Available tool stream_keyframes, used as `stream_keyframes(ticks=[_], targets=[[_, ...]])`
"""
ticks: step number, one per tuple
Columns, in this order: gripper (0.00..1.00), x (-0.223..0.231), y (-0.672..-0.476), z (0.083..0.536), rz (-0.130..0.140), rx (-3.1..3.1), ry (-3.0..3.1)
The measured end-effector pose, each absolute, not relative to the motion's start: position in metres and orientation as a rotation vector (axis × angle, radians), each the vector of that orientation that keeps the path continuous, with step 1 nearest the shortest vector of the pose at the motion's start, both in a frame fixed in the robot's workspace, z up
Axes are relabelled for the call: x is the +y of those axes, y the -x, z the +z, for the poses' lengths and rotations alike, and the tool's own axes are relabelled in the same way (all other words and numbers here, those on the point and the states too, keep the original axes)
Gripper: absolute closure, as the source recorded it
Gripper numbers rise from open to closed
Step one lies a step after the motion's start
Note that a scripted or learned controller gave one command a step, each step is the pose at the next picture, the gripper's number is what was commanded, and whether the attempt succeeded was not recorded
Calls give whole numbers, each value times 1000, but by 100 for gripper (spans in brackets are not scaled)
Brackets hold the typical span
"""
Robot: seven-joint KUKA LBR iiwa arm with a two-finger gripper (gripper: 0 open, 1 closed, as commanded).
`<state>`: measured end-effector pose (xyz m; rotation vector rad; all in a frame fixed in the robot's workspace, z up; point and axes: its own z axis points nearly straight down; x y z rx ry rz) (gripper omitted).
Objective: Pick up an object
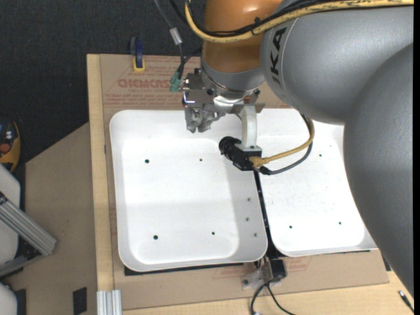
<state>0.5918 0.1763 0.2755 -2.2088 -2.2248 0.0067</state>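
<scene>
the end effector (197,122) is a cluster of dull grey metal hanging over the far edge of the left bin (131,241); its fingers are too small and too tangled with the mount above to make out, so whether they stand apart or together cannot be told, and nothing can be seen between them. just right of it a pale, smooth bracket (249,126) drops to a black, blocky fitting (236,153), from which a tan cable (289,159) loops away over the right bin (315,241). above sits a glossy orange band (243,5), rounded like a dome, joined to the broad matte grey arm (354,64) that fills the right of the view. black and yellow cables curve over the orange shell.

the left bin is shallow, smooth white plastic with rounded corners and a few small dark dots on its floor; the right bin, touching it along a dark seam, matches it. no loose object to pick up can be made out in either bin. both rest on a flat tan board (105,176) with red printing along its far edge, and a small blue and yellow clamp (138,53) is at that edge.
</scene>
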Motion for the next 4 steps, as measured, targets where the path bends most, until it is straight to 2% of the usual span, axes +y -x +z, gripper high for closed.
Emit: stream_keyframes(ticks=[1,2,3,4], targets=[[100,110,-598,350,-9,-2220,2233],[100,175,-635,248,13,-2221,2211],[100,183,-617,281,-4,-2224,2219],[100,226,-667,237,0,-2224,2218]])
